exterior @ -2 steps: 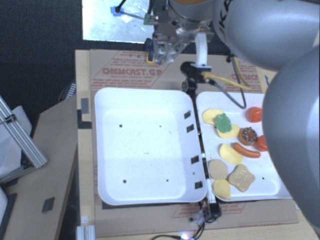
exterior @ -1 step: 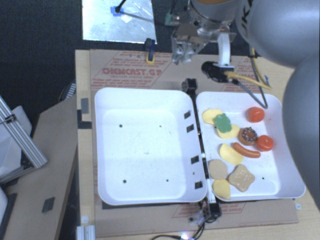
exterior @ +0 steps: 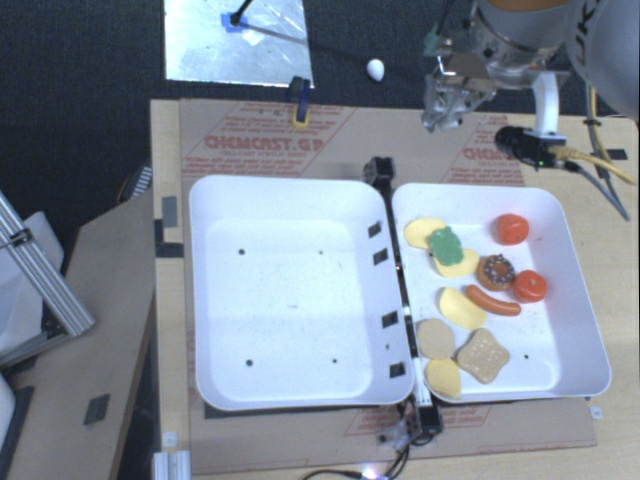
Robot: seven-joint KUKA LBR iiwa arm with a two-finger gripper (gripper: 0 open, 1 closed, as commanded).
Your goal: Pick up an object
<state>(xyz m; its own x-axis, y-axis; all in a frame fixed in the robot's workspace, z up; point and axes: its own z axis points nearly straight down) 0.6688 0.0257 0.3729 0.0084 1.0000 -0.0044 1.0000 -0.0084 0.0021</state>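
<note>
The right bin (exterior: 575,298) holds several toy foods: a green piece (exterior: 446,244) on yellow slices (exterior: 424,232), a chocolate donut (exterior: 496,270), two red tomatoes (exterior: 511,229) (exterior: 530,286), a sausage (exterior: 492,301), a yellow slice (exterior: 460,309), a tan round cookie (exterior: 435,338), a toast piece (exterior: 483,355) and a yellow piece (exterior: 443,377). My gripper (exterior: 441,118) hangs high above the bench beyond the right bin's far edge, with nothing seen between its fingers.
The left bin (exterior: 290,288) sits beside the right one, joined by a black hinge strip (exterior: 395,268). A foil sheet (exterior: 238,26) lies at the back left. A small white ball (exterior: 375,68) and a blue-yellow clamp (exterior: 299,101) sit behind the bins.
</note>
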